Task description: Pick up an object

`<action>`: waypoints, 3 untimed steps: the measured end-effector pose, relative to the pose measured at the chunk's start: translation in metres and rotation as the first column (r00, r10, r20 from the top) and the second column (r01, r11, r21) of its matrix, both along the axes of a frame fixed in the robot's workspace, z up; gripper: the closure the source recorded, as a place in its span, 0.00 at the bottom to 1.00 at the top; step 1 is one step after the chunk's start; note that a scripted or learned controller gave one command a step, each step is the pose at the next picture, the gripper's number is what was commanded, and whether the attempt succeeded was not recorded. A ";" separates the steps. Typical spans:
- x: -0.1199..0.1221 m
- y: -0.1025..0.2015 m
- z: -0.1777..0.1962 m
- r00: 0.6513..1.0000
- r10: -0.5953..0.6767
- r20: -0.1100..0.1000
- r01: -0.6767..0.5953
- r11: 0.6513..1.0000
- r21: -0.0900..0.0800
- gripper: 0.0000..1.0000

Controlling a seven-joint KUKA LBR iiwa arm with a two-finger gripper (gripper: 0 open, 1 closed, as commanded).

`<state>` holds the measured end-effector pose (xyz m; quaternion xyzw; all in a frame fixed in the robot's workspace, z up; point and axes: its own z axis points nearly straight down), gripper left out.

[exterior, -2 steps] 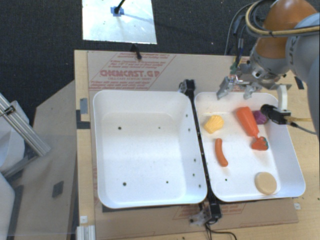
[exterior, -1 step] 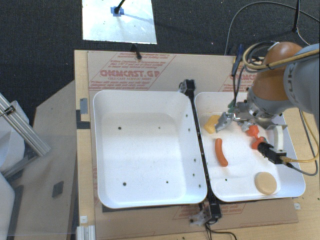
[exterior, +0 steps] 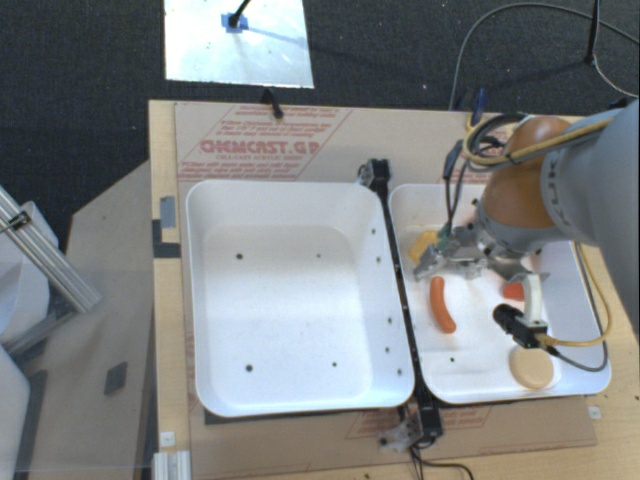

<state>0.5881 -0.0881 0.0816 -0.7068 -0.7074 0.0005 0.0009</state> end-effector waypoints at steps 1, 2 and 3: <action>0.002 -0.001 0.014 1.000 0.000 0.005 0.000 1.000 -0.001 1.00; 0.002 -0.001 0.013 1.000 0.000 0.005 0.000 1.000 -0.001 0.00; -0.056 0.005 0.002 1.000 -0.002 -0.001 0.002 1.000 0.001 0.00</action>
